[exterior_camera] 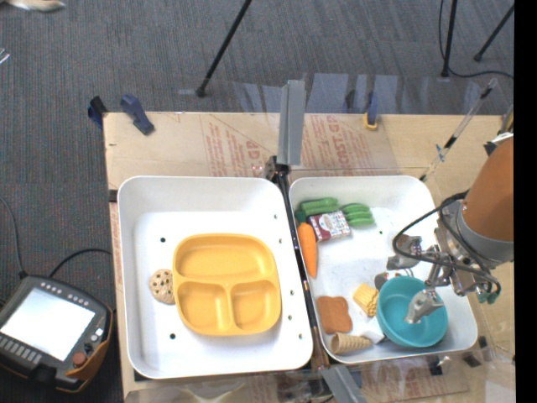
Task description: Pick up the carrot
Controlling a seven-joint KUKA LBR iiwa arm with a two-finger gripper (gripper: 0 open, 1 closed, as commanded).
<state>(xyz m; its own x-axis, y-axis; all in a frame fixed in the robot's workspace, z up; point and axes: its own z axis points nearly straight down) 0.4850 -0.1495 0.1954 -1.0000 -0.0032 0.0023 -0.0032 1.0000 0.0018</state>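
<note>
My pincer [425, 302] hangs over the teal bowl [411, 312] in the near right corner of the right bin [403, 193]; whether it is apart or together I cannot tell from this angle. The carrot [309, 249] lies well apart from me, along the right bin's left wall, lengthwise, with its green top toward the far side. Just beside it sit a small dark red packet [330, 225] and green pods [337, 211]. Nearer the front lie a brown cracker [334, 314], a waffle cone [351, 342] and a yellow piece [366, 298]. The left bin [147, 198] carries a yellow divided plate [226, 282] with a cookie [162, 286] touching its left edge
</note>
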